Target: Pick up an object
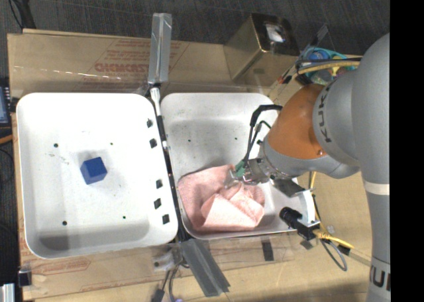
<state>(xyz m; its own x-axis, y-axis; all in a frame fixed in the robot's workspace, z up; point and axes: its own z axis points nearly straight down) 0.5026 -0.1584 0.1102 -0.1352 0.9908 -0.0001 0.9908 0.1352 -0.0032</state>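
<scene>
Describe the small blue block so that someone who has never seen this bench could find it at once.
Start with the two shallow white bins side by side and take the left-hand bin, the one away from the grey and orange arm. The small blue cube-shaped block lies on its floor, a little left of the middle. It is solid, square-edged and blue, unlike the crumpled pink cloth in the right-hand bin.

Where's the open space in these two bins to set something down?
Left bin: bare floor all around the blue cube. Right bin: free upper half, above the pink cloth. Crowded: its lower half, where the gripper meets the cloth.
</scene>
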